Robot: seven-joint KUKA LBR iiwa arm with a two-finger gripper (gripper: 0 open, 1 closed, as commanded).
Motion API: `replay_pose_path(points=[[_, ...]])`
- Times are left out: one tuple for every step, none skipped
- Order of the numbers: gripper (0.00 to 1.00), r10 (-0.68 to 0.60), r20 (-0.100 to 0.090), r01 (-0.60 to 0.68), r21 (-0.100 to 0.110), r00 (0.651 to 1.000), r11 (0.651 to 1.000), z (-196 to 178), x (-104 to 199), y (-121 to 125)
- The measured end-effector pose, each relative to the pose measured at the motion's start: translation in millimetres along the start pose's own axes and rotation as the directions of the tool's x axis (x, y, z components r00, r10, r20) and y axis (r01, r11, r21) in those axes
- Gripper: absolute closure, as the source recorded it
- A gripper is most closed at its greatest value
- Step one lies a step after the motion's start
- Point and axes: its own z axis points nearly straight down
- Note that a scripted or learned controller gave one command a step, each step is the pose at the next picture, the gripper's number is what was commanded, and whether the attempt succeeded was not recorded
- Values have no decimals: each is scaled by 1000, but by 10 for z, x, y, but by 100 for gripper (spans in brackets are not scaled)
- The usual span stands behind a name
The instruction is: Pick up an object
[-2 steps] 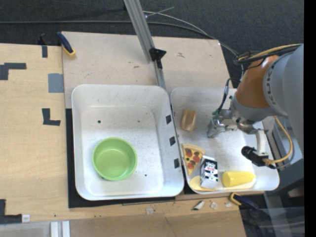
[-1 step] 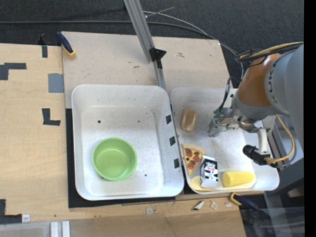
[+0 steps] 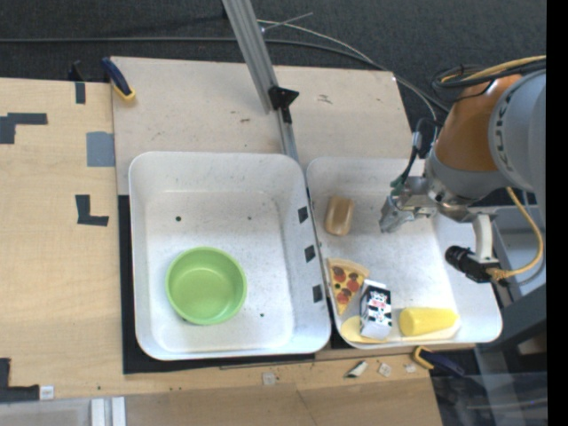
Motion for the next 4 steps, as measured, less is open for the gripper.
replay_pose_path(points=[[100,1,1,-1,0,1000,1000,-465,-43,72],[100,0,1,0,0,1000,1000,-714,-38,77],[100,-4,-1,4,5,1000,1000,-655,513,130],[100,-6,-2,6,3,1000,1000,-697,1124,349]])
